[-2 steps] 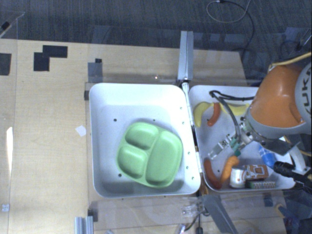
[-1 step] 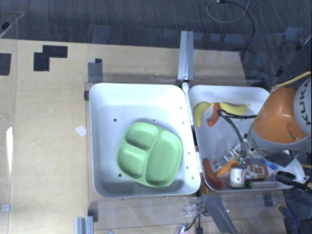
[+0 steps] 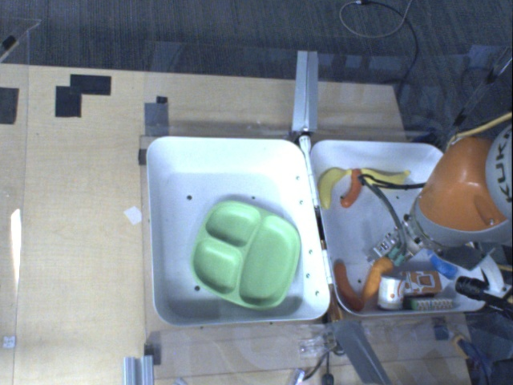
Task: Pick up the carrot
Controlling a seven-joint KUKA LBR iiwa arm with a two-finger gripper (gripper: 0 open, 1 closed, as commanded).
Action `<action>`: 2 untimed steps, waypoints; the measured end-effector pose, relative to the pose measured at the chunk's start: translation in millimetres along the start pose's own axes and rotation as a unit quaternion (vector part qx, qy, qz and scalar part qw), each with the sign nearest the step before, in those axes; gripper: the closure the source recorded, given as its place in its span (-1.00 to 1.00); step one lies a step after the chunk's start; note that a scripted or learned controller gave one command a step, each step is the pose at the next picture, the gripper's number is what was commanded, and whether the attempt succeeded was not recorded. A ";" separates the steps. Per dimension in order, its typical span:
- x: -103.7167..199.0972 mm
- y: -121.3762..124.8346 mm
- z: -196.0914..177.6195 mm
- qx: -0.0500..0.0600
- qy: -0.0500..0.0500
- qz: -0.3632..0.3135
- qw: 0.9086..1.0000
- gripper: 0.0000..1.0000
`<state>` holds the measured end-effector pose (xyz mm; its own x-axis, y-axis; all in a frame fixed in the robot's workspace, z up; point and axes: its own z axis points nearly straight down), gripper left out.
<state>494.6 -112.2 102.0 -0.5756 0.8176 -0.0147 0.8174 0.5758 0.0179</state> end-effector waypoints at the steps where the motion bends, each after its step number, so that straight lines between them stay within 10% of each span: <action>1: 60.1 37.8 -83.8 0.005 0.006 -0.104 0.995 1.00; 2: -22.8 -9.6 -8.7 0.007 0.006 -0.082 0.997 1.00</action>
